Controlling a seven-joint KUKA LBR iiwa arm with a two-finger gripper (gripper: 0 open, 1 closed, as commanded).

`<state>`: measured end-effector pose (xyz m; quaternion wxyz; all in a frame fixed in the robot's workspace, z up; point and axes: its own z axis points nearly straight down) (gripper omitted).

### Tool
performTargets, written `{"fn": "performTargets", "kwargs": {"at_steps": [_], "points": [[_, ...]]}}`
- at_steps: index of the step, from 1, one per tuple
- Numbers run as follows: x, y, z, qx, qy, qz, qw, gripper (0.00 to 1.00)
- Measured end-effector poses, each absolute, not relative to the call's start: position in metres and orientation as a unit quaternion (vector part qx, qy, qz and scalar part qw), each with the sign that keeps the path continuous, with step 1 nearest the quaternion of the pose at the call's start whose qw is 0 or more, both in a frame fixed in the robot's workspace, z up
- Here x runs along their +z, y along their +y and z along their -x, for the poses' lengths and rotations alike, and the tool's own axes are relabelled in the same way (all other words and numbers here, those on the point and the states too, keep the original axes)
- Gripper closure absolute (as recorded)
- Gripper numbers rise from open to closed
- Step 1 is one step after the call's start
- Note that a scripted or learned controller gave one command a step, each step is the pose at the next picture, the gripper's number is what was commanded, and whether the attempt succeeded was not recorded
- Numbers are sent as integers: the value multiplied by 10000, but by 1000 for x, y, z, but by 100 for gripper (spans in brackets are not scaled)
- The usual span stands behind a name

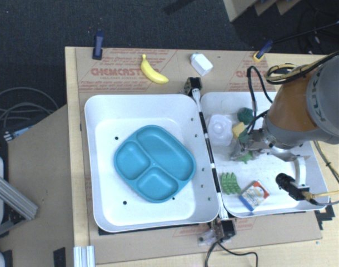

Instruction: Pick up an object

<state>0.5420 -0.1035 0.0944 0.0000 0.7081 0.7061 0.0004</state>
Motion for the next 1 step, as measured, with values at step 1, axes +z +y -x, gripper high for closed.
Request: {"fn": "performTargets", "kwargs": {"at_steps": [1], "points": [[185, -37, -572, 7, 7077, -7065, 2, 100]]}}
